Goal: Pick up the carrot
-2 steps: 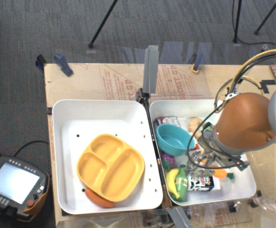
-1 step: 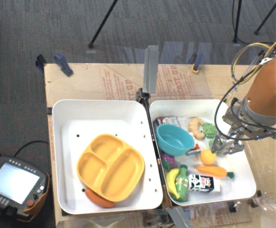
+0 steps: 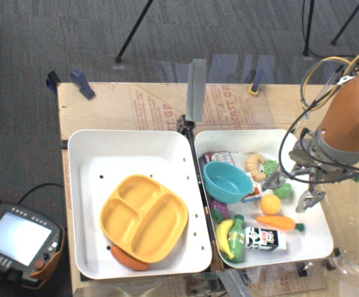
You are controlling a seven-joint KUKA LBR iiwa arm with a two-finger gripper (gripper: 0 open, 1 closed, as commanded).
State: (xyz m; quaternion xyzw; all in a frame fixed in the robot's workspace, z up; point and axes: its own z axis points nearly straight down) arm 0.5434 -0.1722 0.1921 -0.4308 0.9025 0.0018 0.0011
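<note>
Carrot: we see the carrot (image 3: 277, 223) lying flat on the floor of the right bin (image 3: 318, 249), orange body pointing left, green stub at its right end, nothing gripping it
Gripper: we find the gripper (image 3: 293, 192) above the right bin's right half, up and to the right of the carrot; two metal fingers (image 3: 309, 201) point down and stand spread apart with a clear gap, and nothing sits between them
Arm: the grey arm with its orange band (image 3: 347, 119) comes in from the right, cables looping over it
Near the carrot: we note an orange ball (image 3: 270, 203) just above it, and a small milk carton (image 3: 264, 238) just below it
Rest of right bin: a blue bowl (image 3: 227, 181) sits at the left, with a purple item (image 3: 219, 209) under its lower edge; a banana (image 3: 225, 239) and a green bottle (image 3: 237, 246) lie at the lower left beside the carton; a beige toy (image 3: 254, 164) sits near the far wall
Left bin: we see a yellow divided plate (image 3: 144, 217) in the left bin (image 3: 86, 159), partly covering an orange-red item (image 3: 127, 258) at its lower edge
Bench: both bins rest side by side on a cardboard-covered bench (image 3: 136, 107)
</note>
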